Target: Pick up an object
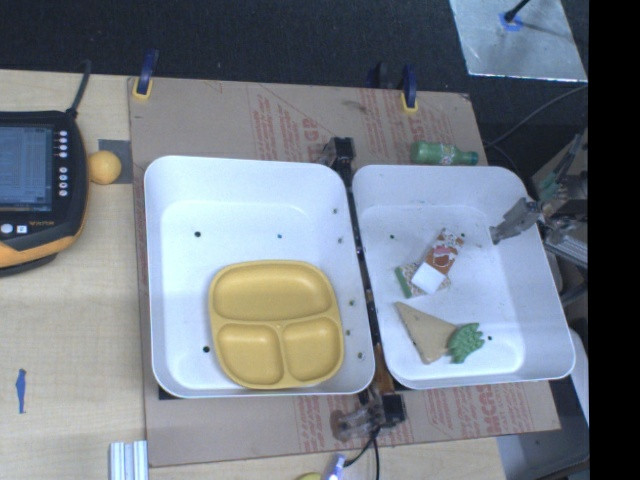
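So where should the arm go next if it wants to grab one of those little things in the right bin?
Probably a short reach inward and down toward the small pile. The gripper sits at the right bin's far edge, holding nothing that I can see, while the red and white packet, tan wedge and green toy lie nearer the bin's middle. The packet looks closest.

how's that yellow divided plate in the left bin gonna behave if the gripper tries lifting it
The yellow divided plate looks like moulded plastic, so probably stiff and fairly light. It lies flat on the left bin's floor with a low rounded rim, so a two-finger grasp would likely slip unless it pinches the rim or a divider. Its glossy surface suggests it slides when pushed rather than tipping.
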`<state>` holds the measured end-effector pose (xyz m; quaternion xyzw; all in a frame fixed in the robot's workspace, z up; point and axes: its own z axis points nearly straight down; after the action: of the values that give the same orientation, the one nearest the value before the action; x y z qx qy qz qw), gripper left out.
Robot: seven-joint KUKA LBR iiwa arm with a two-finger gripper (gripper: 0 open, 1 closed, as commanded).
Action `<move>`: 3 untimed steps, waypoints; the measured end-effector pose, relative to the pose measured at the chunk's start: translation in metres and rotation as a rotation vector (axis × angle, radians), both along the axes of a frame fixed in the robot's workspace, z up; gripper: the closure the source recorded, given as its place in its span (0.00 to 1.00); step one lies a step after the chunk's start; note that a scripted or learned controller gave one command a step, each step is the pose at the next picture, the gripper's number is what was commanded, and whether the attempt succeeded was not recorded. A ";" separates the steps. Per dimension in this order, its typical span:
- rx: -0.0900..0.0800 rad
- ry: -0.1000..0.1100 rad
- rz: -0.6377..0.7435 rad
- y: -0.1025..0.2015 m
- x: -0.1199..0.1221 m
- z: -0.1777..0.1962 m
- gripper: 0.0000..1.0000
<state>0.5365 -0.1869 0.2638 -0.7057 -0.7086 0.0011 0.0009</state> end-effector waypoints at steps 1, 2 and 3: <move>-0.001 0.001 0.001 0.036 0.070 -0.085 0.00; -0.001 0.002 0.001 0.042 0.063 -0.170 0.00; 0.000 0.002 0.000 0.059 0.044 -0.172 0.00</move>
<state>0.5808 -0.1275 0.0915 -0.7056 -0.7086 0.0019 0.0015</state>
